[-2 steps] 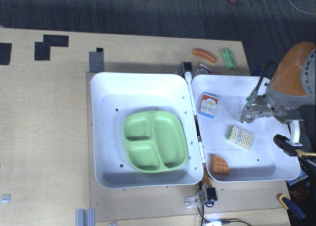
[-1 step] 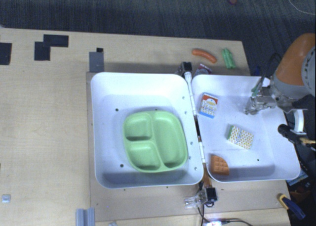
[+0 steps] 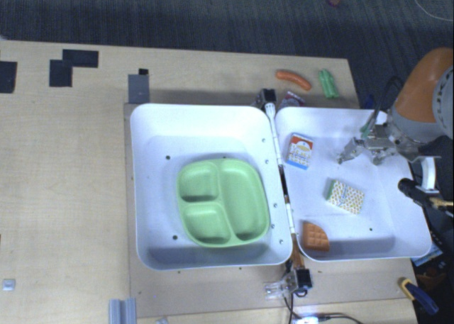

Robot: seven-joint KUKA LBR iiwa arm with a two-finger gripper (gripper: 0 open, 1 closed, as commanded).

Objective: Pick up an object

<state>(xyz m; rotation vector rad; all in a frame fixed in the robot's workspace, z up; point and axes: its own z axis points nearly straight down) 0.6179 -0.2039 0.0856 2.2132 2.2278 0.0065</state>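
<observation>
Gripper sits over the right shallow white plastic bin at about 2 o'clock, fingers spread, nothing between them. In that bin: small white carton with red-blue print at 10 o'clock, patterned square packet near centre, brown wedge-shaped piece at 7 o'clock. Left white bin holds a green divided plastic plate.

divided tray lies in the left bin; the right bin (adjoining) holds three small items.

A pale wooden bench stands on dark blue-grey carpet. Black patches mark its far-left part.
</observation>
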